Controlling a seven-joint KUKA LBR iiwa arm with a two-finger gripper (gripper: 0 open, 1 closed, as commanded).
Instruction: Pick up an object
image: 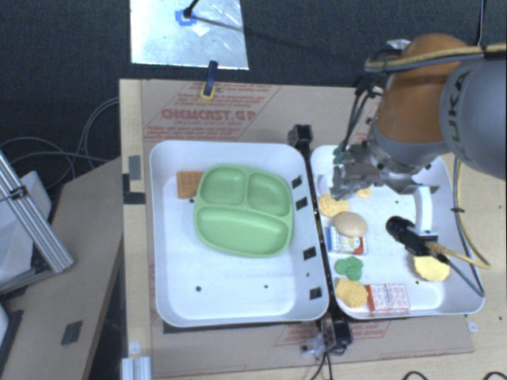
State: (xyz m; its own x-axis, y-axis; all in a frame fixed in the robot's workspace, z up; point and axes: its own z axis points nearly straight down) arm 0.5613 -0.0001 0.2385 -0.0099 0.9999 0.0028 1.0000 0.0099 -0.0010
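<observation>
My gripper hangs low over the back left part of the right bin, under the grey arm with its orange band. Just below its tip lies a yellow waffle-like piece, and a small yellow bit sits beside it. Toward the front from there lie a beige bread roll, a blue, red and white packet, a green broccoli piece, an orange-yellow piece and a red and white packet. A yellow piece lies at the right.
The left bin holds a green divided plate with an orange square cracker at its left edge. Black clips sit along the wall between the two bins. A cardboard sheet lies under both bins.
</observation>
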